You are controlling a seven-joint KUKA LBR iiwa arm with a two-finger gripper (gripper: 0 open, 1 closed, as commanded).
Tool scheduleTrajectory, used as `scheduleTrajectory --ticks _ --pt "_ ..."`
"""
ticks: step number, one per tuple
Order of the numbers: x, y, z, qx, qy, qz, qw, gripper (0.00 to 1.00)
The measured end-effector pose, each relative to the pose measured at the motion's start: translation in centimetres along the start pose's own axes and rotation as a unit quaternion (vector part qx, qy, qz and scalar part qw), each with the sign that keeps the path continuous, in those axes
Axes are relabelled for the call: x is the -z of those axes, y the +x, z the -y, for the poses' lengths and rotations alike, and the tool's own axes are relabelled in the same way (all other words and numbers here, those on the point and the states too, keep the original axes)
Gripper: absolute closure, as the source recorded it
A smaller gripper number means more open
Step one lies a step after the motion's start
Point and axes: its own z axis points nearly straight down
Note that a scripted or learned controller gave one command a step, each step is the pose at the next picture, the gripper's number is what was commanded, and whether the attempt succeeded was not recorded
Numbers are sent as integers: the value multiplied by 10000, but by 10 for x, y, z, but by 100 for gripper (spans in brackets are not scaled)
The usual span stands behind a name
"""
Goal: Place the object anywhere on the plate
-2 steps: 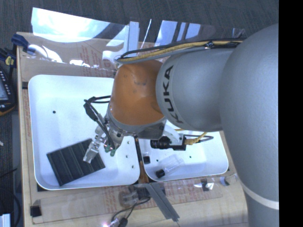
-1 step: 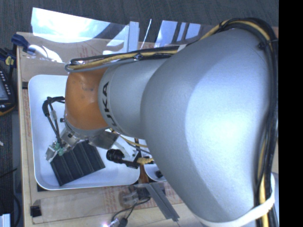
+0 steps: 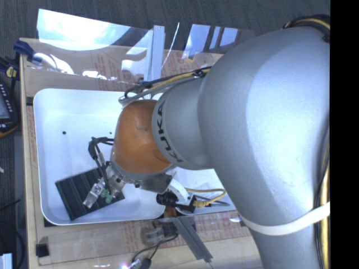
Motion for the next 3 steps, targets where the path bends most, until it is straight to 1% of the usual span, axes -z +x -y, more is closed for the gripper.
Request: scheduleTrajectory --ticks 1,2,3 --pt "-9 41 -54 3687 -21 81 9295 100" --pt "1 41 -54 3707 -22 80 9287 100" --pt "-10 23 -36 5063 -29 57 8623 100"
